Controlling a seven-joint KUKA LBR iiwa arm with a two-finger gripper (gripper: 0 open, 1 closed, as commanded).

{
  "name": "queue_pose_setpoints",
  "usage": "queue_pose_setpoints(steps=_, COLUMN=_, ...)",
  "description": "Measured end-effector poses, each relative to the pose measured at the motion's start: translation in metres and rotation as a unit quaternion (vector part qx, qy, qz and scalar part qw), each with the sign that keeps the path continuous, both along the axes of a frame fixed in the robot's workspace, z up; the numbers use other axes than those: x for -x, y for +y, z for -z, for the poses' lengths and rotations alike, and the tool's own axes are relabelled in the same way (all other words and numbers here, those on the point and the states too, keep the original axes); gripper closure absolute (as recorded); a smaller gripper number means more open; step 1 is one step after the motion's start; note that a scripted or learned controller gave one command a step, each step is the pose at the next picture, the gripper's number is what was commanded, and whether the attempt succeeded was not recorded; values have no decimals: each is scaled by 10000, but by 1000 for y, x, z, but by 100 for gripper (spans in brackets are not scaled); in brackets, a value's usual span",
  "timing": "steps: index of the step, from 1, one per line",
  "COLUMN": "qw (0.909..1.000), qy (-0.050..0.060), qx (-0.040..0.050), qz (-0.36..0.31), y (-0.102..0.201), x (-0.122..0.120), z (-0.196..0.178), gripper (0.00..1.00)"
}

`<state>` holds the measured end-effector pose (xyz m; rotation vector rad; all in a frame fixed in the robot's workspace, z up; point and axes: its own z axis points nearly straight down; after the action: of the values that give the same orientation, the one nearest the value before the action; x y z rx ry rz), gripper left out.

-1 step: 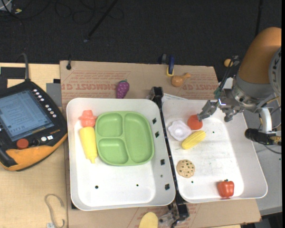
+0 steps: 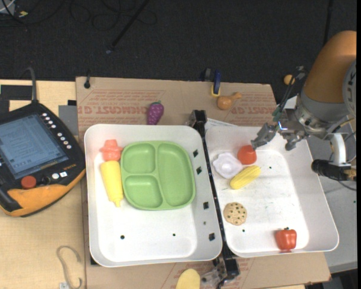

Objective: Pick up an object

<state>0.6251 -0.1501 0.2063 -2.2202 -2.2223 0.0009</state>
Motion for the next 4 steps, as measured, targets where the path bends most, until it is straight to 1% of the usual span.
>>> queue_pose_setpoints(steps=1, qw=10000, qy=36, qx=-10, qz=-4, y=0, x=7, z=62, gripper=0)
queue_pose_setpoints(steps=2, qw=10000, qy=26, qx=-9, qz=-9, y=4, x=8, z=116, gripper=0)
queue_pose_setpoints(steps=3, qw=10000, qy=10, qx=-10, qz=1, y=3, x=7, z=102, gripper=100)
queue_pose_setpoints(steps=4, qw=10000, qy=-8, qx=2, qz=4, y=-5, x=9, z=52, gripper=100)
